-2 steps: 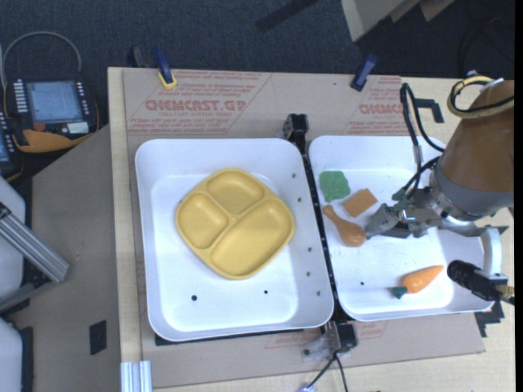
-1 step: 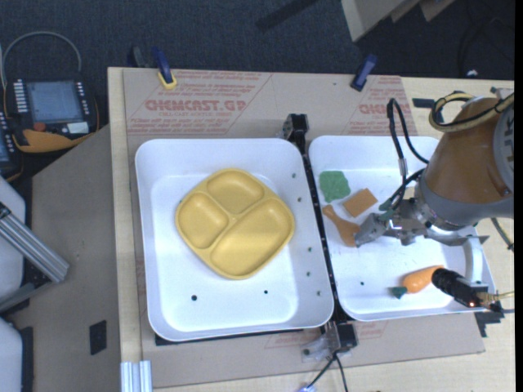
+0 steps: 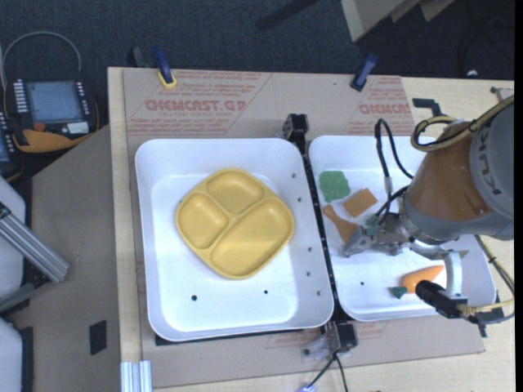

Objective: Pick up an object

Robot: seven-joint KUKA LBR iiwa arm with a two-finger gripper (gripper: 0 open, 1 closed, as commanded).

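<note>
Currently the gripper [image 3: 353,246], finger state not discernible, is set low at right-centre frame beside the brown piece [image 3: 340,223]; centring first is advised.

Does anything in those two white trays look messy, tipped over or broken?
Nothing stands out. The yellow divided plate lies flat in the left bin, turned at an angle. The green piece, brown pieces and toy carrot lie loose in the right bin.
</note>
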